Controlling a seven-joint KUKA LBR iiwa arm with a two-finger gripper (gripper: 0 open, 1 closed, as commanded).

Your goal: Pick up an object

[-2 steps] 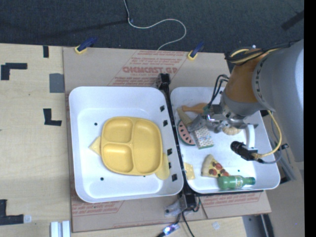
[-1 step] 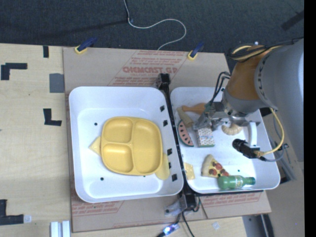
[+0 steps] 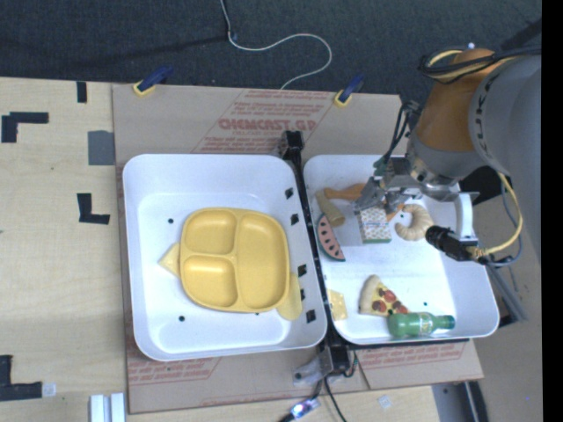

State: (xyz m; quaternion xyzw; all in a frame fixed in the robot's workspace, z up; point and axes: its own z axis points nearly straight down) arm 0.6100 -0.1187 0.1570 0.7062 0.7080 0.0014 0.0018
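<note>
Hand (image 3: 380,202) low in right bin (image 3: 457,301), over small carton (image 3: 375,225)
Can't tell finger state. Carton sits btwn watermelon slice (image 3: 330,238) & curled pastry (image 3: 412,221); pizza slice (image 3: 380,297), green bottle (image 3: 420,324) nearer front

Yellow divided plate (image 3: 236,259), green bottle (image 3: 420,324), red watermelon slice (image 3: 331,238), white bins (image 3: 141,236).

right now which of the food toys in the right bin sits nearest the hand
The small pale carton, directly under the hand. The watermelon slice, pizza slice and green bottle all lie farther toward the bin's left and front edges.
</note>
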